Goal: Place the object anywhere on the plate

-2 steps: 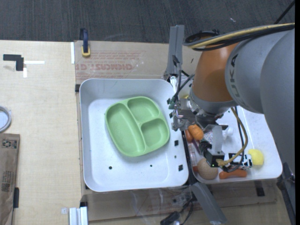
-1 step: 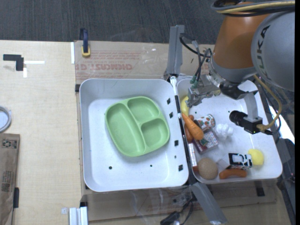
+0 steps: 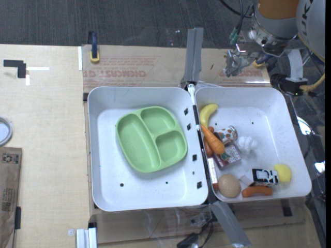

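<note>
— Camera view first: how many of each thing?

— One green plate (image 3: 151,138), three-sectioned, alone in the left bin (image 3: 101,154). Beside it, the right bin (image 3: 269,115) holds one banana (image 3: 207,113), two carrots, one (image 3: 212,140) just below the banana and one (image 3: 257,191) near the front, one egg (image 3: 229,185), one lemon (image 3: 282,173) and a few small packets.

— And the gripper (image 3: 237,62)?

— It hangs above the right bin's far rim, holding nothing; whether it is parted is unclear.
</note>
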`<state>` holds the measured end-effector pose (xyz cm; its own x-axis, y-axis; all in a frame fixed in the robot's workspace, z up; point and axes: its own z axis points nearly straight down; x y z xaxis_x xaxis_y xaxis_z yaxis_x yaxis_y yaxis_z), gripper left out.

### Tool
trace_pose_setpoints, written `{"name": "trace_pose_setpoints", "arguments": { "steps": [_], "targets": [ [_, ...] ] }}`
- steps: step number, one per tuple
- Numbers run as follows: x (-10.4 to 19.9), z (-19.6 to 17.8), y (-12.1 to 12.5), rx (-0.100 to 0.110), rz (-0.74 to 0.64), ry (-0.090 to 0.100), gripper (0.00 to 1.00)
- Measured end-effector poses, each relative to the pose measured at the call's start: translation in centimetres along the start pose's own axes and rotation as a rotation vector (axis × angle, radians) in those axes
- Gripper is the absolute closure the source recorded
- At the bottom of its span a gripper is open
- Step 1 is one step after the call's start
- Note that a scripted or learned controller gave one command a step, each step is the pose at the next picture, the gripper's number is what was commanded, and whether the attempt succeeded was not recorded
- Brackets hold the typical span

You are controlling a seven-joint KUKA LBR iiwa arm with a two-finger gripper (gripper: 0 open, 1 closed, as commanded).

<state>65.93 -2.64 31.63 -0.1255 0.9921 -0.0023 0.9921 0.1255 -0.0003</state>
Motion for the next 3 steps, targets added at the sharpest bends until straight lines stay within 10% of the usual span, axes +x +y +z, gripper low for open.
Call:
{"name": "trace_pose_setpoints", "arguments": {
  "steps": [1,2,3],
  "targets": [
    [5.3,8.0,0.6,0.001,-0.451,0.002,1.0],
    [-4.6,10.1,-7.8,0.001,-0.471,0.001,1.0],
    [1.1,2.4,0.2,-0.003,-0.541,0.0,1.0]
  ]
}}
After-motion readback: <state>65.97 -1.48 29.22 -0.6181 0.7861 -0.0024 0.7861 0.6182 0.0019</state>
